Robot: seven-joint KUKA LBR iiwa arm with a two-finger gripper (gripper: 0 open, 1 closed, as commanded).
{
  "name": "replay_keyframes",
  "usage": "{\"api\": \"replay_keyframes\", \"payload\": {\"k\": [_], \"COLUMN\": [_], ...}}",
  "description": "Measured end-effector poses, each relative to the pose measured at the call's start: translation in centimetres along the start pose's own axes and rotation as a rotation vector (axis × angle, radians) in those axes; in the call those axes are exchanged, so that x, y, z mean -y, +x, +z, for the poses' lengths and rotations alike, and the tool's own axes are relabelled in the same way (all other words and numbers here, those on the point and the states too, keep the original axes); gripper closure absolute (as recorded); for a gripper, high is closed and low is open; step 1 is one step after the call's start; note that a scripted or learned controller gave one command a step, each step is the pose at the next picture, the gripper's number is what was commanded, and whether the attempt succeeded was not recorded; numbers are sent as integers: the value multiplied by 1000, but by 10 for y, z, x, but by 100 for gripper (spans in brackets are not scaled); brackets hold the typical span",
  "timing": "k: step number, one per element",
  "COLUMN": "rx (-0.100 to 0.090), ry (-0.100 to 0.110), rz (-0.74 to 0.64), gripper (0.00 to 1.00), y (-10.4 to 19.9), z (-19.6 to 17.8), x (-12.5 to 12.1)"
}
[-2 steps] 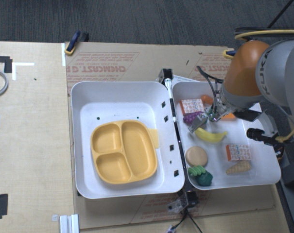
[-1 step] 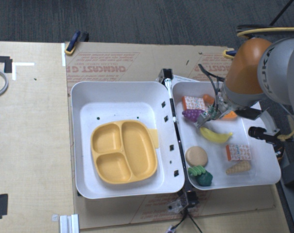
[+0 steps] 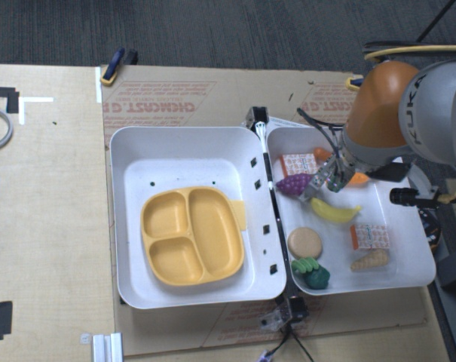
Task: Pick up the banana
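Claw hovers low in the right bin, how far open impossible to tell, gripping nothing visible. Just below it lies the banana, beside purple grapes and a round biscuit. A clean pick likely means straddling the banana's middle crosswise. A yellow divided plate fills the left bin on the cardboard-covered table.

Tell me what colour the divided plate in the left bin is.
The divided plate is yellow, seen in the camera view.

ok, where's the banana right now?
In the right bin, mid-floor: banana lies just below the gripper, above the round tan cookie.
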State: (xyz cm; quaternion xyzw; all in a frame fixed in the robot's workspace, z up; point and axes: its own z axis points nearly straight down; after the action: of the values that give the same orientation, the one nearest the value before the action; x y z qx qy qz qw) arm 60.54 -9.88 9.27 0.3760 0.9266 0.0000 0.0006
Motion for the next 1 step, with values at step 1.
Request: {"api": "replay_keyframes", "payload": {"k": [1], "rx": [-1], "ry": [1], "rz": [0], "gripper": [0], "y": [0], "z": [0], "x": [0]}}
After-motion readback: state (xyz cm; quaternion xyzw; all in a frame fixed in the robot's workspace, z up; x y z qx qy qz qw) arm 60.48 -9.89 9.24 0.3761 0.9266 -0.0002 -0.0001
